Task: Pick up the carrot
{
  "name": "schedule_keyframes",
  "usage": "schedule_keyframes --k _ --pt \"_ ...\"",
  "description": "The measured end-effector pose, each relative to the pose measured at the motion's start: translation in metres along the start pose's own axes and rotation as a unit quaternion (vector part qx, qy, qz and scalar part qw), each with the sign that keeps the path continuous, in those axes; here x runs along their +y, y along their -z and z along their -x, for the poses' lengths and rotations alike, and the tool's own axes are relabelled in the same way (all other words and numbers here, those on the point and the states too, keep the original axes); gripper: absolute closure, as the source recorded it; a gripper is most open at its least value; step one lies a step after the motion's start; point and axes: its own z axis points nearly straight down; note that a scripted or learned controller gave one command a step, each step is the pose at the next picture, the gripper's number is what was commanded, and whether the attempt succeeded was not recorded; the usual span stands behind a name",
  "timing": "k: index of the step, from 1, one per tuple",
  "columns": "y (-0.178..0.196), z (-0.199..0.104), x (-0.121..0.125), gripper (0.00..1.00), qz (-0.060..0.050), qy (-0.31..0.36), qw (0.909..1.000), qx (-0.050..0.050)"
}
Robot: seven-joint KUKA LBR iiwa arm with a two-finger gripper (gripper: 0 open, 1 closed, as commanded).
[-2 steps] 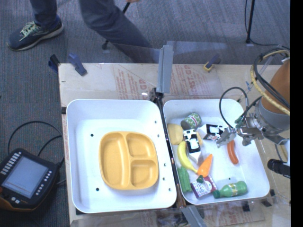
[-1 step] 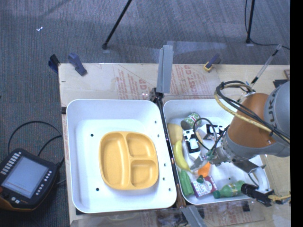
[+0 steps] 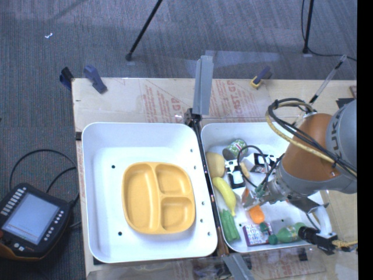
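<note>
Toward the right bin's [image 3: 215,134] front edge, carrot [image 3: 256,214] just below gripper [image 3: 254,199]; grip state impossible to tell. No legible label writing.

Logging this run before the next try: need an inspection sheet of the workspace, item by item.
Surface: two white bins side by side, left bin and right bin, on a printed board.
Job's things: carrot lies in the right bin, just below the tool.
Clutter: yellow divided plate in left bin; banana, cucumber, green bottle in right bin.
Grippers: tool low over right bin.
Cables: black loops on the arm.
Surroundings: pendant on carpet, left.
</note>
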Motion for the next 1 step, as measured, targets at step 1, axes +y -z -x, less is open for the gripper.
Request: schedule_keyframes --k 1 --pt "0.1266 -0.0756 0.0087 1.00 0.000 -0.083 0.9965 -0.003"
